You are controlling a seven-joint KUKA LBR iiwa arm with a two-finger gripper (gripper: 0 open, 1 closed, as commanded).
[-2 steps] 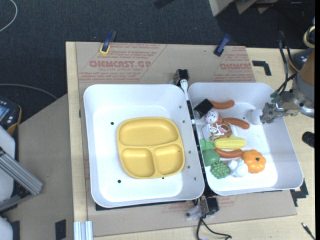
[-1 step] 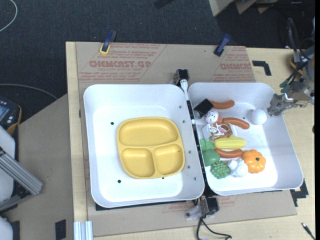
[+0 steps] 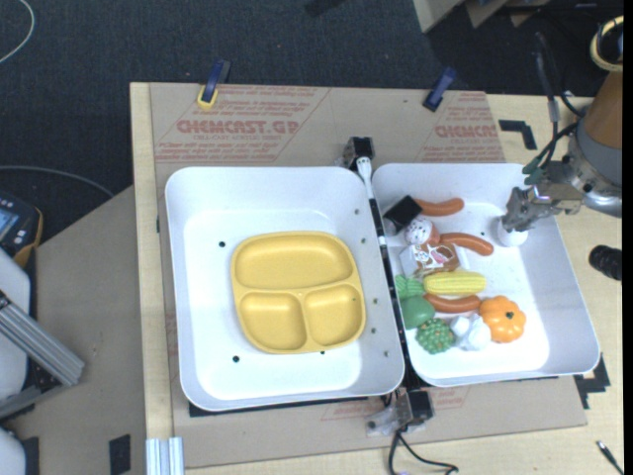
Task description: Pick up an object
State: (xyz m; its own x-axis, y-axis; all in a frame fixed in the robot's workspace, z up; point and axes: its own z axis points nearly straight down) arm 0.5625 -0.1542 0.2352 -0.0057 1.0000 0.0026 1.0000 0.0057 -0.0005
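The right bin [image 3: 564, 285] holds a pile of toy food: two sausages [image 3: 439, 206] [image 3: 467, 242], a corn cob [image 3: 455, 283], an orange pumpkin [image 3: 502, 319], green broccoli [image 3: 433, 336], a green piece [image 3: 412, 303], a third sausage [image 3: 453, 303], a small white-and-red figure [image 3: 422, 234] and a black block [image 3: 401, 211]. My gripper [image 3: 516, 228] hangs low over the right bin's upper right part, right of the sausages, with nothing seen between its fingers. The arm comes in from the right edge.
The left bin [image 3: 198, 265] holds a yellow three-compartment tray [image 3: 297, 291]. Both bins rest on a cardboard sheet [image 3: 297, 117] held by clips at the back. Cables and a black item lie right of the right bin.
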